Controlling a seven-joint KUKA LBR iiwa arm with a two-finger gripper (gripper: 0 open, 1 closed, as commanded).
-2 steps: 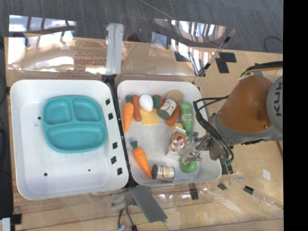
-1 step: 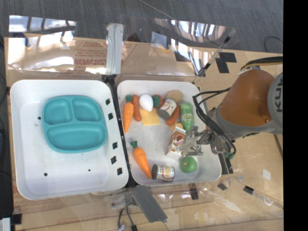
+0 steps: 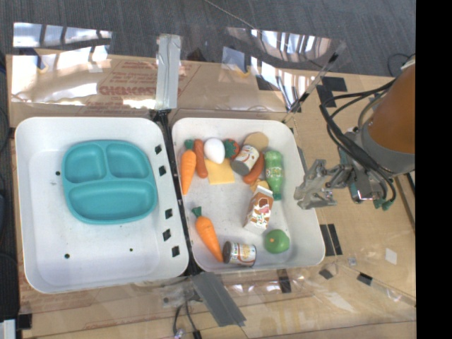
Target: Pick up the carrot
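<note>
Claw [image 3: 316, 189] of the grey arm with the orange band [image 3: 395, 122] hangs just outside the right-hand shallow white plastic bin's [image 3: 308, 221] right rim, above the brown table [image 3: 353, 288], gripping nothing; whether it is parted or clenched cannot be made out. Beside it, the left-hand shallow white bin [image 3: 42, 260] carries a teal three-compartment plastic plate [image 3: 106, 182]. Several orange toy carrots lie in the right bin (none touched yet). One tapered orange carrot with a green top [image 3: 207, 235] lies well to the claw's left and lower in view, leafy end upper left, tip pointing lower right toward a small labelled tin can [image 3: 241, 253].
</note>
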